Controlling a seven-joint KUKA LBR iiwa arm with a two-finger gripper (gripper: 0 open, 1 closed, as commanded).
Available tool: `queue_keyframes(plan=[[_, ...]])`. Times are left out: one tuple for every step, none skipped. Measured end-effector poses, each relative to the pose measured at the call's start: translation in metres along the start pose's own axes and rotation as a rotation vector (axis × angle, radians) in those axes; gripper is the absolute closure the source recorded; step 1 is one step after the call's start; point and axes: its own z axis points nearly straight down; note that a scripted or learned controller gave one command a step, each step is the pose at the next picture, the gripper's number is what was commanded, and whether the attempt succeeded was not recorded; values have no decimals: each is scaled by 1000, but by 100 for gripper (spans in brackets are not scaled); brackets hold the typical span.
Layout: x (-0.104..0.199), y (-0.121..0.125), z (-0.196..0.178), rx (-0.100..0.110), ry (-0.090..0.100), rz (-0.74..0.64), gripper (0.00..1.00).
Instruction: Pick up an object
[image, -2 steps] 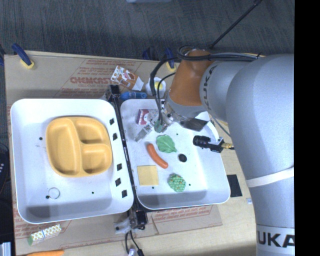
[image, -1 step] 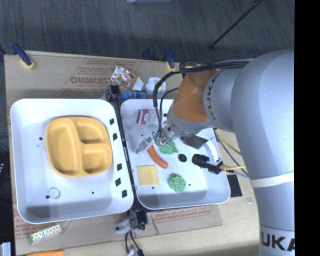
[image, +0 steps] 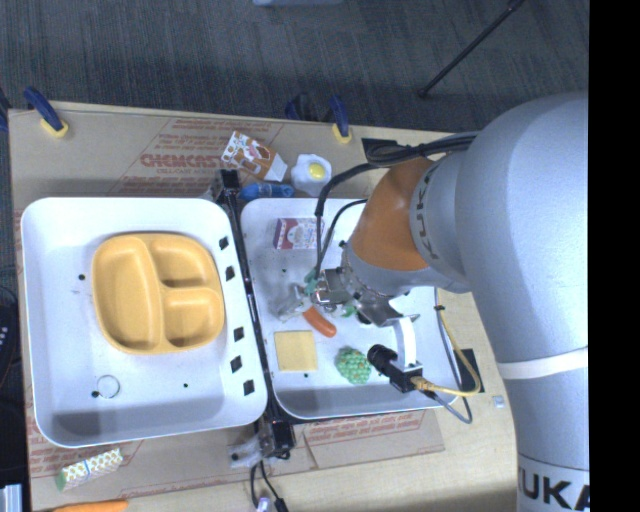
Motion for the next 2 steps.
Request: queue_keyframes(plan=[[0,0,-10,2,1,-5,100],[21,-54,-130,-4,-1,29,100]])
